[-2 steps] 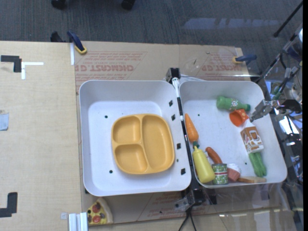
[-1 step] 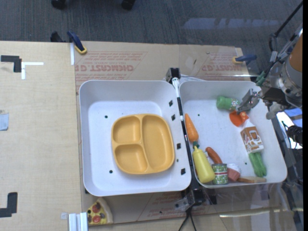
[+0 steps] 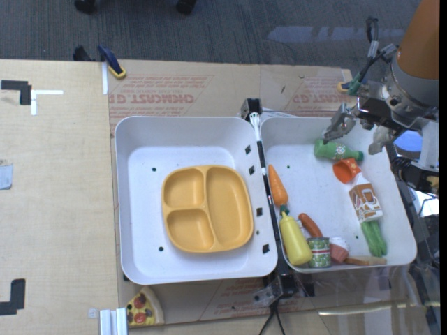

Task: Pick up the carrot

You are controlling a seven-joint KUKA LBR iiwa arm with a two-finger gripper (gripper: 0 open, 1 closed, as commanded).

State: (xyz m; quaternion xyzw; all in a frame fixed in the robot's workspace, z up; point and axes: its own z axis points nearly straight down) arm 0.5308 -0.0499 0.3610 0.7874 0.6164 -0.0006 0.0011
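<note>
The carrot (image 3: 277,185) is orange with a tapered tip and lies along the left wall of the right bin (image 3: 397,187), about midway down. My gripper (image 3: 360,132) hangs over the far right part of that bin, well away from the carrot, up and to the right of it. Its two grey fingers (image 3: 339,125) stand spread apart, open, with nothing between them. Just below the gripper lies a green toy vegetable (image 3: 336,151).
The right bin also holds an orange-red piece (image 3: 346,170), a small carton (image 3: 364,202), a green cucumber (image 3: 376,238), a yellow bottle (image 3: 294,240), a sausage (image 3: 310,224) and a green can (image 3: 320,252). A yellow divided plate (image 3: 207,208) sits in the left bin (image 3: 133,187).
</note>
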